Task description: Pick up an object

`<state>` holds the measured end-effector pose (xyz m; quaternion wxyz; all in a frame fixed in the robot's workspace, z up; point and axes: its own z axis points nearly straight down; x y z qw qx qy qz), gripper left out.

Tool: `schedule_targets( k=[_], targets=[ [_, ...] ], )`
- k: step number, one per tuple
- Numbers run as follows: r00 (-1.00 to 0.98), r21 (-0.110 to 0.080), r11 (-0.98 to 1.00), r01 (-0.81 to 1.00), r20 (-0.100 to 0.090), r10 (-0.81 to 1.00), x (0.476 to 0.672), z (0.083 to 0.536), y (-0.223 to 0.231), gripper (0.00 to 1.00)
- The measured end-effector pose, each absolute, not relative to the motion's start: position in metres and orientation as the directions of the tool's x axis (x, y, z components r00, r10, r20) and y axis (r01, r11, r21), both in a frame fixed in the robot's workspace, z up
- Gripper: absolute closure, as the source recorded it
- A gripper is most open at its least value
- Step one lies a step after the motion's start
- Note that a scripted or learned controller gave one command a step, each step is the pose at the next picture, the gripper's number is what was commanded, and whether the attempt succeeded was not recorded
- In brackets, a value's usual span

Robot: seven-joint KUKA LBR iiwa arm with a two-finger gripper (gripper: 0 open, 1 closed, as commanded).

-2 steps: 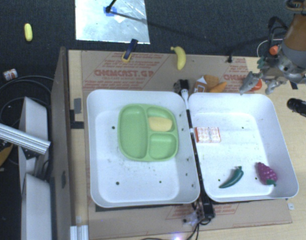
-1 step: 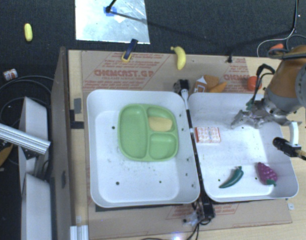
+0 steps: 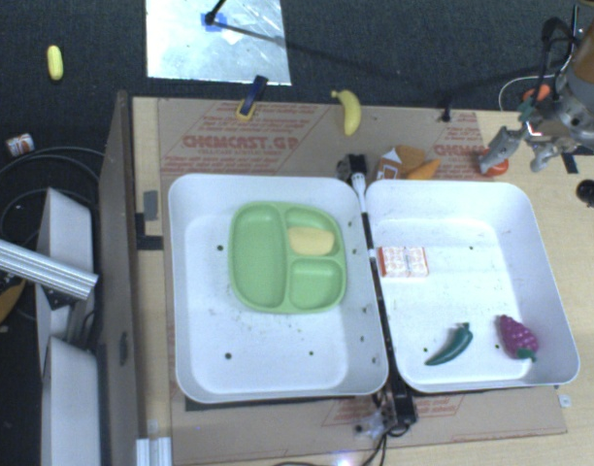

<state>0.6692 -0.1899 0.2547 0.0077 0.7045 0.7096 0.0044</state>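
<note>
The right bin point(image 3: 530, 223) holds a red and white packet point(image 3: 404, 261) near its left wall, a green chilli pepper point(image 3: 450, 346) and a purple bunch of grapes point(image 3: 517, 337) at the front. My gripper point(image 3: 522, 152) hangs past the bin's far right corner, over the bench. Its fingers point(image 3: 498, 151) are spread and nothing sits between them. The left bin point(image 3: 205, 260) bears a green divided plate point(image 3: 285, 257) with a yellow piece point(image 3: 312, 240) in one compartment.
A yellow banana point(image 3: 349, 112) lies on the board behind the bins, and orange items point(image 3: 413, 166) sit by the right bin's far left corner. Cables run behind the arm at the upper right. A metal sheet point(image 3: 217, 25) lies on the floor beyond.
</note>
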Motion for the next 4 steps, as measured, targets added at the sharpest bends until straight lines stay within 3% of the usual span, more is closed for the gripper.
schedule_targets(
  k=[1, 2, 3, 4],
  targets=[
    [-0.007, -0.001, 0.007, 1.000, 0.001, 1.000, 0.669, 0.152, -0.149, 0.00],
    [0.001, 0.001, -0.001, 1.000, -0.001, 1.000, 0.662, 0.082, -0.209, 0.00],
    [-0.005, 0.008, 0.005, 1.000, -0.002, 1.000, 0.670, 0.212, -0.195, 0.00],
    [-0.004, 0.004, 0.004, 1.000, -0.001, 1.000, 0.669, 0.207, -0.195, 0.00]
  ],
)
